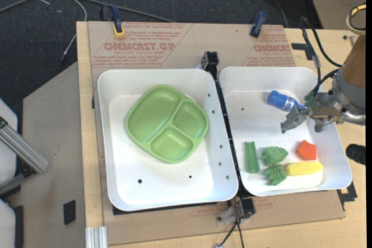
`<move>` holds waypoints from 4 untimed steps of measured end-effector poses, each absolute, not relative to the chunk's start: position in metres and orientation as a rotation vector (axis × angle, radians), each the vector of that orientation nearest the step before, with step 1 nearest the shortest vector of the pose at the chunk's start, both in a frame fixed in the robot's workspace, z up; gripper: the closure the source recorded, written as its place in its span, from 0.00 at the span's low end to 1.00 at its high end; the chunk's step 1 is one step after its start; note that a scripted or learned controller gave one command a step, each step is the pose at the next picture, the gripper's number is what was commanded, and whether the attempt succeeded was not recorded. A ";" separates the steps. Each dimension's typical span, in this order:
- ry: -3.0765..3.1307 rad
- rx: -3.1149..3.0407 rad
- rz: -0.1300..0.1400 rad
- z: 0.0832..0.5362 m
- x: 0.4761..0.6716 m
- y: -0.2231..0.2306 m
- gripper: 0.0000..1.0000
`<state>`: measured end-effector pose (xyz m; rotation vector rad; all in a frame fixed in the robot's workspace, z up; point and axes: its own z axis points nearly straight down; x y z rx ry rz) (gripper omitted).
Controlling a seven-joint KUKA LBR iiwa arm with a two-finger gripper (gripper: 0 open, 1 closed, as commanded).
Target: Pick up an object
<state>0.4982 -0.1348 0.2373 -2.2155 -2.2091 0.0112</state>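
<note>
The right bin (256,81) holds several toys. A blue cylinder (281,100) lies near its back. An orange block (307,150), a yellow corn cob (304,168), two leafy green pieces (274,154) (275,174) and a green bar (251,157) lie along its front. My gripper (303,124) hangs over the bin's right middle, just right of the blue cylinder and above the orange block. It is open, one finger (289,123) pointing left and down, with nothing between the fingers.
The left bin (116,183) holds a light green divided plate (167,123). Black clips (210,60) join the bins at the back and front. The arm (354,81) enters from the right, with cables behind it.
</note>
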 end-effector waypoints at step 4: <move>-2.214 -2.215 0.006 0.085 0.485 -0.133 0.00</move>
